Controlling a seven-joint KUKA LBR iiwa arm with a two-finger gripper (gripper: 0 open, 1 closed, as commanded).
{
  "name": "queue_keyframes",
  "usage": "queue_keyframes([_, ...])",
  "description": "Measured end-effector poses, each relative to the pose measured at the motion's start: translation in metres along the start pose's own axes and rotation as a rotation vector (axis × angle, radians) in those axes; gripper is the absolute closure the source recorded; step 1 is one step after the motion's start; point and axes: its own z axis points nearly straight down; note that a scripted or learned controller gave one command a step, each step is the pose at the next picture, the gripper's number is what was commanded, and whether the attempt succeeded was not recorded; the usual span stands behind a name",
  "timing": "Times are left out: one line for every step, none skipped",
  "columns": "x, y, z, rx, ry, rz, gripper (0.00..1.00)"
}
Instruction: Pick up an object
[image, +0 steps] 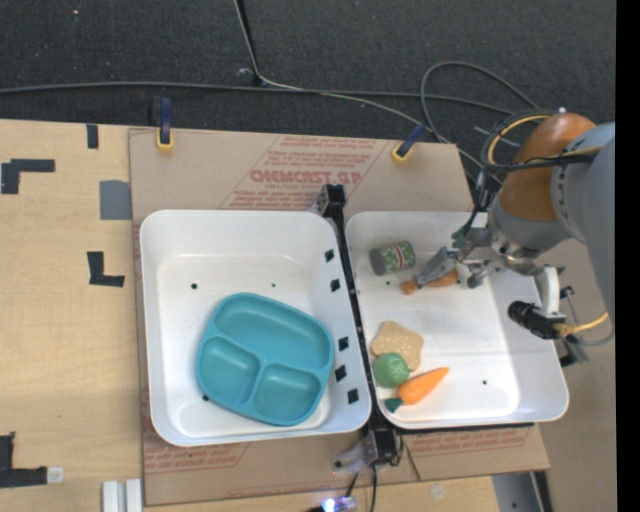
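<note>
bench: two white bins (160, 250) on cardboard
gripper (447, 268): low in right bin, jaws' state unclear
progress: orange piece (425, 284) underneath, nothing visibly lifted yet

Two white bins side by side: left bin (165, 250), right bin (500, 400).

One blue divided plate (263, 358), in left bin; three compartments.

One small can (393, 257), green label, lying on side in right bin.

One tan biscuit-shaped piece (399, 340), right bin.

One green round item (391, 369), touching tan piece.

One whole toy carrot (424, 383), orange, right bin.

One small orange piece (425, 284) near can; kind unclear.

Two clamps on board's far edge: one at left (162, 125), one at right (409, 146).

One arm, one tool (458, 266).
</note>
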Motion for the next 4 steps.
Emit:
queue_keyframes([0.001,0.001,-0.012,-0.003,0.0,-0.001,1.0])
queue_keyframes([0.011,-0.001,-0.062,-0.007,0.001,0.0,1.0])
queue_keyframes([0.006,0.005,-0.123,-0.009,-0.001,0.001,1.0])
queue_keyframes([0.006,0.006,-0.176,-0.009,-0.001,0.001,1.0])
